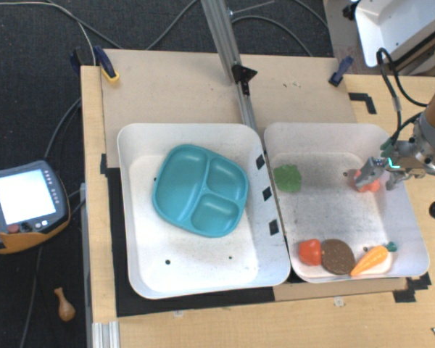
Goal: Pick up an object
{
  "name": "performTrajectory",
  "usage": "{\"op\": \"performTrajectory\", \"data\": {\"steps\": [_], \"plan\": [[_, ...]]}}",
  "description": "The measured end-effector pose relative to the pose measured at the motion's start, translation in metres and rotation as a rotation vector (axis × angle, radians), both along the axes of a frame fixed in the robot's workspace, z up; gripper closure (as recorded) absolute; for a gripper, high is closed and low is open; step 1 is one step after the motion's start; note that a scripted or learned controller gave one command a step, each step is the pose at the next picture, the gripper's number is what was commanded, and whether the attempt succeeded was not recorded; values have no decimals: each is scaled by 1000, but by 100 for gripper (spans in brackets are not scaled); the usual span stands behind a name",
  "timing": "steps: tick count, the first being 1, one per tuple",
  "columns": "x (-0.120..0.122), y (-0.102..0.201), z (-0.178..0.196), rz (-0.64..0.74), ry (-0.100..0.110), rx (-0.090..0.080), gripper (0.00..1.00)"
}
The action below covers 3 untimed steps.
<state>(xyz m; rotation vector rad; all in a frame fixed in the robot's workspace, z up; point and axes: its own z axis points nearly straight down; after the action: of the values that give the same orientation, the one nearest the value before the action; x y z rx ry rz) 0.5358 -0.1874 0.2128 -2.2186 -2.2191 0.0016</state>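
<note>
A: What is the bench like?

B: A pale wooden board (203, 85) with black tape marks and blue clamps at its far corners, standing on dark carpet (29, 85) strewn with cables. A metal post (225, 42) slants up from the seam between the two bins.

A: Take the right bin (333, 140) as the landmark. What lies where?

B: Its floor is scuffed grey. A green block (287, 177) sits in its near-left part by the seam. Along its front wall lie a red tomato (311, 251), a brown oval piece (337, 256) and an orange carrot (370, 259), close together. Left of it, the other bin (141, 267) bears a teal divided plate (201, 189).

A: And the gripper (370, 178)?

B: At the right bin's right side, low over the floor, with a small reddish object (367, 185) at its tips. Whether the fingers are spread or clamped I cannot tell.

A: Beyond the bench?

B: A teach pendant (22, 205) lies on the carpet far left of the bin.
</note>
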Motion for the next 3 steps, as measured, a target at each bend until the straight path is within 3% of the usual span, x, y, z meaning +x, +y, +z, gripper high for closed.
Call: {"op": "performTrajectory", "data": {"steps": [1, 3], "plan": [[1, 0, 1, 1, -3, -1, 0], [-13, 4, -113, -1, 2, 1, 0]]}}
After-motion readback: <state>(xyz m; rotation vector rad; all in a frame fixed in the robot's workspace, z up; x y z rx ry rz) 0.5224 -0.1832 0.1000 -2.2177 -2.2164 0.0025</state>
